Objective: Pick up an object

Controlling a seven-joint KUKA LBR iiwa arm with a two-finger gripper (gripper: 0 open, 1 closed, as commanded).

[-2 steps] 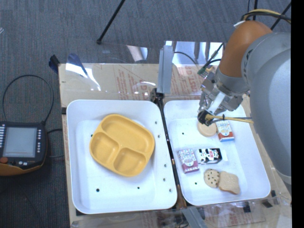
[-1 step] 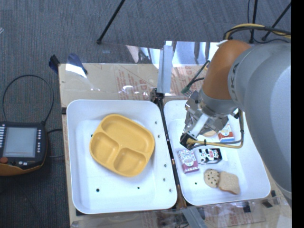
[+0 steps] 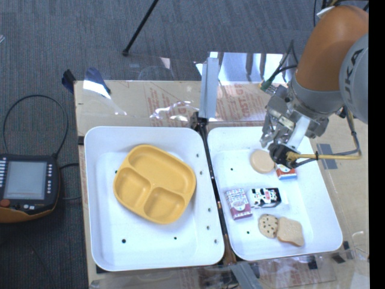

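The round tan biscuit (image 3: 262, 161) lies flat on the floor of the right bin (image 3: 319, 221), in the far half as the camera view has it and nearer the wall shared with the left bin (image 3: 102, 233) than the outer one. I judge it the likeliest thing for me to take, because my gripper (image 3: 271, 140) hangs close over its far right edge: the biscuit lies down and slightly to the left of my tool in the view, so the coming move looks like a short shift that way and then a descent. Being round, it has no long axis to line up with, so the angle of my wrist should matter little; being thin and flat, it may be hard to get under. Whether my gripper is parted or closed I cannot tell from this angle, and nothing shows held in it. Just beside the biscuit, to its right, sits a small red, white and blue carton (image 3: 287, 174), close enough that I might nudge it coming down. Further toward the camera lie a maroon box (image 3: 238, 203) and a black-and-white carton (image 3: 265, 197) side by side, then a chocolate-chip cookie (image 3: 267, 226) touching a slice of toast (image 3: 291, 231). A yellow divided plate (image 3: 154, 183) sits in the left bin, well apart from my reach here
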